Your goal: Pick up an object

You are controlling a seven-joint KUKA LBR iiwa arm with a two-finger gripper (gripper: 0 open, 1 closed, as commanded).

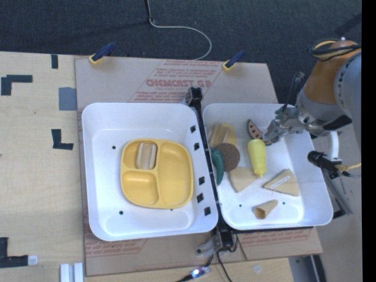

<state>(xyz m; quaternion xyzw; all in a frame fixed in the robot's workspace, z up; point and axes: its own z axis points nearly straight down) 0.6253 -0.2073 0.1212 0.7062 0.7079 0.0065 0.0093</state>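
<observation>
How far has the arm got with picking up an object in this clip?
Done so far: the gripper has reached into the right bin, near the yellow corn cob and the watermelon slice. In hand: nothing visible between its fingers. Left: the grasp and the lift. The corn cob, the wedge-shaped piece and the ice cream cone all lie on the bin floor.

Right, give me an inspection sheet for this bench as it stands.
Surface: cardboard sheet under two white bins.
Job's things: right bin holds a yellow corn cob, watermelon slice, brown cookie, cone and wedge pieces.
Clutter: left bin holds a yellow divided tray.
Grippers: gripper low over the right bin, by the corn.
Cables: white cable behind the bins.
Surroundings: dark carpet.
</observation>
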